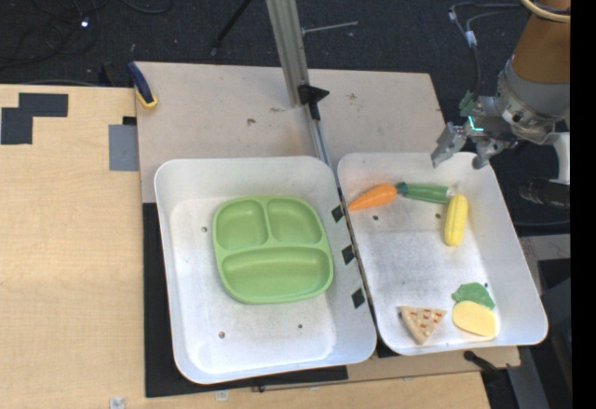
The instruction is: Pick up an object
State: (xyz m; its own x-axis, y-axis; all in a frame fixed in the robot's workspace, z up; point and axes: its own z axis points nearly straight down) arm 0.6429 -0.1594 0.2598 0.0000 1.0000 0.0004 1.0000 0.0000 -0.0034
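The tool point(464, 148) hangs over the far rim of the right bin point(521, 253), at its back corner, with nothing between its fingers; the two fingers stand apart, one toward the carrot side and one toward the arm.

Candidate objects all lie in the right bin. A toy carrot point(374, 197) with a green stalk lies across the far end, its orange tip close to the divider between the bins. A yellow corn cob point(454, 219) lies just beside the stalk's end, roughly lengthwise to the bin. At the near end sit a pizza slice point(421, 322) and a lemon with a leaf point(475, 314), close together. The left bin point(186, 211) carries a green divided plate point(273, 248).

Handling judgement: these appear to be light, stiff play-food pieces (likely moulded plastic, so probably smooth and apt to slip). The corn cob is nearest the tool and looks the easiest: grip across its narrow middle, fingers square to its long axis. The rounded sides could roll or squirt out under an off-centre pinch.
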